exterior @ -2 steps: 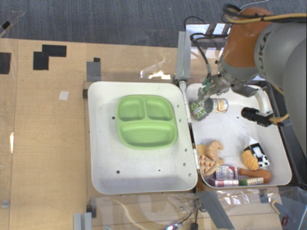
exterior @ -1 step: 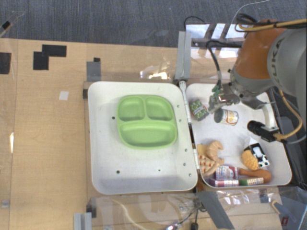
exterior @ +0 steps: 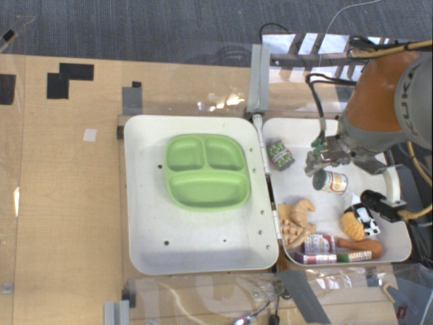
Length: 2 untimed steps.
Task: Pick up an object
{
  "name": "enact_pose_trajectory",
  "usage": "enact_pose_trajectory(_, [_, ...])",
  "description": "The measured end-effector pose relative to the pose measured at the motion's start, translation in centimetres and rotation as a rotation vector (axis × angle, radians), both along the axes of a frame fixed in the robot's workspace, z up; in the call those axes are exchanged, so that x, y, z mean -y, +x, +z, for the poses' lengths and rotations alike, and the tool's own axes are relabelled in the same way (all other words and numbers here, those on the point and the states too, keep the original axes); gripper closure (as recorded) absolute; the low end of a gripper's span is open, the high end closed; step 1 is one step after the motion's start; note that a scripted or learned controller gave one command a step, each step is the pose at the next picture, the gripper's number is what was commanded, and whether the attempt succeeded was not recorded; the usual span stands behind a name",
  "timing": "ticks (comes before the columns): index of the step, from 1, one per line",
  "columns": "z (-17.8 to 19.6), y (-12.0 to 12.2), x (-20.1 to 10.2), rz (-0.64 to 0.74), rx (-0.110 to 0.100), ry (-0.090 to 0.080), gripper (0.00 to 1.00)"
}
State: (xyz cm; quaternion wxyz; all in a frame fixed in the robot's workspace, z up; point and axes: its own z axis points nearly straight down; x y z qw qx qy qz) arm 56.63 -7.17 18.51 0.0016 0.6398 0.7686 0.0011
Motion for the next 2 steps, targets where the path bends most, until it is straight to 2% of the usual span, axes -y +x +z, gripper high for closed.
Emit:
enact_pose_trajectory(1, [4.2,-1.9,1.8,0.229,0.003,-0.002,1.00])
enact_pose_trajectory(2, [7.7,-0.1,1.1,0.196,0.002,-0.001,1.00])
